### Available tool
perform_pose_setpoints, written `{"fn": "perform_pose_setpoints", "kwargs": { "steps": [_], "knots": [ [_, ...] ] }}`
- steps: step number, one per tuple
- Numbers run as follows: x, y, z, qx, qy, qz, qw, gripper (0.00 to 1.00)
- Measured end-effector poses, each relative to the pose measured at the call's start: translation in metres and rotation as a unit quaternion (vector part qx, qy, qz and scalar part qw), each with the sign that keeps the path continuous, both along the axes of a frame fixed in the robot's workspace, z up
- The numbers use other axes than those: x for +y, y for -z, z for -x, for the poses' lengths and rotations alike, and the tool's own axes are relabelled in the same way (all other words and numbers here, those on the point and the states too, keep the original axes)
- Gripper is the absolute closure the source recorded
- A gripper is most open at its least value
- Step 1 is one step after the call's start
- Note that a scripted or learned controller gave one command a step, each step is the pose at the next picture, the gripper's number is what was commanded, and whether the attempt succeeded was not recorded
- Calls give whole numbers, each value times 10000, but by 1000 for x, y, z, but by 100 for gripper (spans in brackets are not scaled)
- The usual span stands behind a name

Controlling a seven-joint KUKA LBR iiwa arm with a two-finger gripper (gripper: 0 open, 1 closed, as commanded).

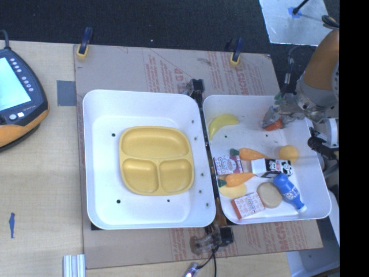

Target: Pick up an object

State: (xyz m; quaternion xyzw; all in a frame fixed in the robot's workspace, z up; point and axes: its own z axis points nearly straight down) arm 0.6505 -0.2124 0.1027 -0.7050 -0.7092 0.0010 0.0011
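The right white bin holds several toy foods: a yellow banana, two orange carrots, a yellow lemon, a blue bottle, a tan cookie, a black-and-white carton and two red-and-white packets. My gripper is low over the bin's far right corner, with a small orange-red object right at its tips. I cannot tell whether that object sits between the fingers.
The left white bin holds a yellow divided plate. A teach pendant lies at the far left of the bench. Clamps pin the cardboard sheet at its far edge.
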Motion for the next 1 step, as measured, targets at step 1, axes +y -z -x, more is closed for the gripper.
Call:
{"fn": "perform_pose_setpoints", "kwargs": {
  "steps": [1],
  "knots": [
    [100, -53, -6, -6, 1, -1, 10000, 100]
  ]
}}
